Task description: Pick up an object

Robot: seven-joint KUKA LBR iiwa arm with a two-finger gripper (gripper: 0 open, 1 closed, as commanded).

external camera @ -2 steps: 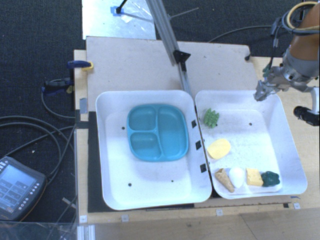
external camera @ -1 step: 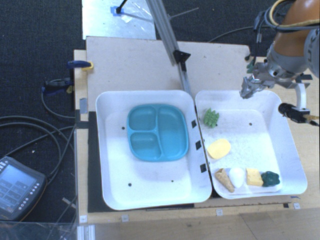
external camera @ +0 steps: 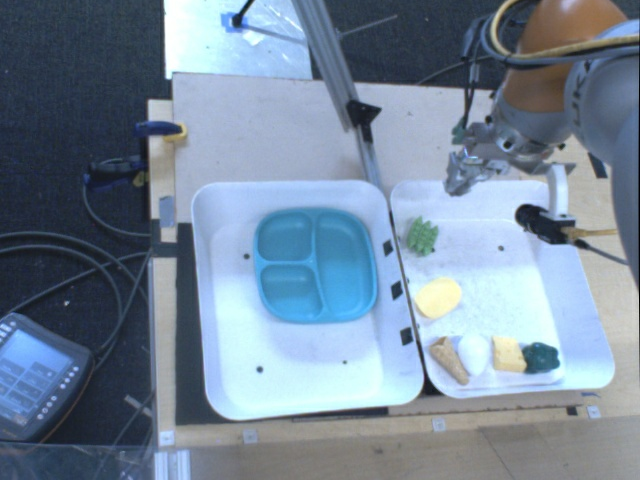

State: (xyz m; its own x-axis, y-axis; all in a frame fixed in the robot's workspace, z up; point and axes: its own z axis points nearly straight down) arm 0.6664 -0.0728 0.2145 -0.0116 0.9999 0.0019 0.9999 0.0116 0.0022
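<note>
Camera view finds the jaws [external camera: 462,180] over the right bin's [external camera: 590,313] far rim, their state untellable, nearest the green toy [external camera: 422,236] just down-left.

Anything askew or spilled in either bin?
Nothing stands out. The blue tray lies flat in the left bin. The toy foods sit loose in the right bin, four bunched along its near edge, none spilled. The claw hangs over its far edge.
</note>
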